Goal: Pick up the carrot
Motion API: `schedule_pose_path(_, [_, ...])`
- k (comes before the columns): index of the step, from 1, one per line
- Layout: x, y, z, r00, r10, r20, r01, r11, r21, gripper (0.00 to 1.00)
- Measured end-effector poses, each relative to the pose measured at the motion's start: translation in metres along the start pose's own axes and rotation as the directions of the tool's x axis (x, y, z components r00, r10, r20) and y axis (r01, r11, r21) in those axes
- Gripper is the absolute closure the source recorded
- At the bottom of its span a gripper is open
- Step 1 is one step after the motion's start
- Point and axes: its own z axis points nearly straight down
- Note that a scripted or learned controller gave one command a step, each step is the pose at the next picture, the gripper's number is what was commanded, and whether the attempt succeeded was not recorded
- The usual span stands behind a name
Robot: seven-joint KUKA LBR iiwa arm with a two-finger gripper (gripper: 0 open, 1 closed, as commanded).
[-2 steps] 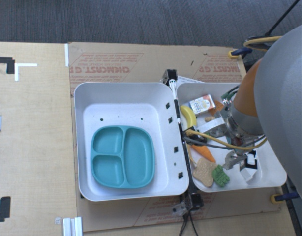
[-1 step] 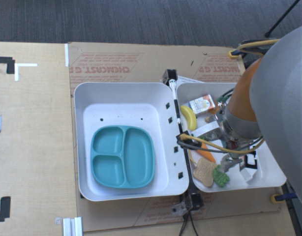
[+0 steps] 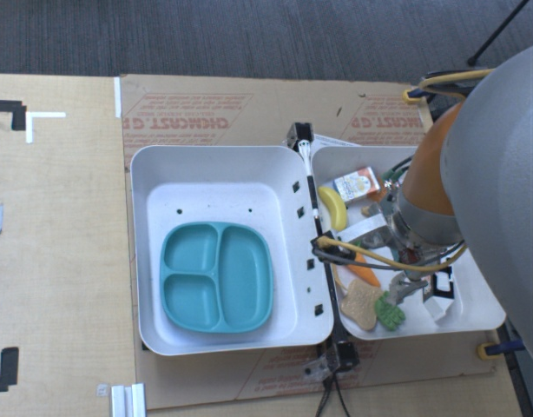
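Note:
The carrot (image 3: pixel 365 275) is a small orange piece lying in the right bin (image 3: pixel 475 307), near its left wall. My gripper (image 3: pixel 404 287) hangs low over the same bin, just right of the carrot and above the broccoli (image 3: pixel 390 313). From here nothing orange shows in the gripper. The arm's grey body and orange band cover the right half of the bin.
A banana (image 3: pixel 333 208) and a small food box (image 3: pixel 355 183) lie at the back of the right bin. A bread slice (image 3: pixel 360 307) sits at its front. The left bin (image 3: pixel 154 233) holds a teal divided plate (image 3: pixel 217 276). A yellow cable (image 3: pixel 353 252) crosses just behind the carrot.

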Motion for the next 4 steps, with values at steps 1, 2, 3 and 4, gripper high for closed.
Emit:
schedule_pose_path(1, [0.0, 0.0, 0.0, 1.0, 0.0, 0.0, 0.0, 1.0, 0.0, 0.0])
schedule_pose_path(2, [0.0, 0.0, 0.0, 1.0, 0.0, 0.0, 0.0, 1.0, 0.0, 0.0])
schedule_pose_path(3, [0.0, 0.0, 0.0, 1.0, 0.0, 0.0, 0.0, 1.0, 0.0, 0.0])
schedule_pose_path(4, [0.0, 0.0, 0.0, 1.0, 0.0, 0.0, 0.0, 1.0, 0.0, 0.0])
